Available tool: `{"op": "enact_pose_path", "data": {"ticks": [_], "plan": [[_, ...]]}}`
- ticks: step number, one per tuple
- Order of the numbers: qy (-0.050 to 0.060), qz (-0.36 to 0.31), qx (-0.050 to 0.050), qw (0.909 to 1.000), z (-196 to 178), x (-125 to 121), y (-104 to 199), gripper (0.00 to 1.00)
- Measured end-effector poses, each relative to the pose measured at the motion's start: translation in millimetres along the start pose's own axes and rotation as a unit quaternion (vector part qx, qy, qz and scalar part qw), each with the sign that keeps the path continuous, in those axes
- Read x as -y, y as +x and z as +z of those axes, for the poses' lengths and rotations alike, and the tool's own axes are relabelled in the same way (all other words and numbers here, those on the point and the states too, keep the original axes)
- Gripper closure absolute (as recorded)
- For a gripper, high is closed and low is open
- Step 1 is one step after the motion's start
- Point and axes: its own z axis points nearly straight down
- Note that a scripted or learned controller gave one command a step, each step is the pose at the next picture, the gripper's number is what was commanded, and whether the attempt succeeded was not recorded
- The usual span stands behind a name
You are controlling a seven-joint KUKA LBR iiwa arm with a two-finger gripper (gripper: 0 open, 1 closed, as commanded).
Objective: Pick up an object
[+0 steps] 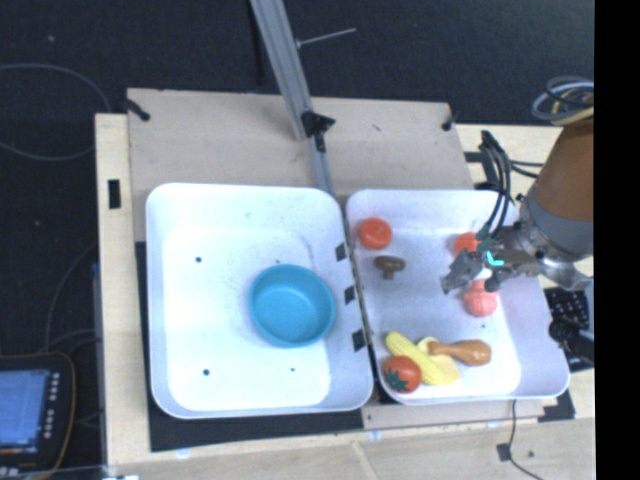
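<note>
My gripper (470,275) hangs over the right bin (420,208), near its right side, with its dark fingers spread and nothing between them. Just below and right of it lies a pink-red round fruit (482,302). A small red piece (465,243) sits just above the fingers. Farther left lie an orange tomato-like ball (375,233) and a small brown mushroom-shaped piece (389,264). At the bin's front edge lie a yellow banana (420,357), a red tomato (402,374) and a brown drumstick-like piece (462,351).
The left bin (190,228) holds a blue bowl (291,304). A grey metal pole (285,58) slants up from between the bins. Cables and a dark device lie on the bench to the right of the right bin.
</note>
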Motion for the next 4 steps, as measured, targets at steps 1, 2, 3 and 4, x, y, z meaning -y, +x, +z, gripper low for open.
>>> {"op": "enact_pose_path", "data": {"ticks": [1,2,3,4], "plan": [[-0.002,0.0,0.0,1.0,-2.2,-0.9,-0.1,0.0],[0.001,0.003,0.002,1.0,47.2,-3.1,-11.0,0.0],[0.002,0.003,0.001,1.0,112.0,-6.6,-11.5,0.0],[-0.002,0.004,0.003,1.0,153.9,-7.0,-13.5,0.0]]}}
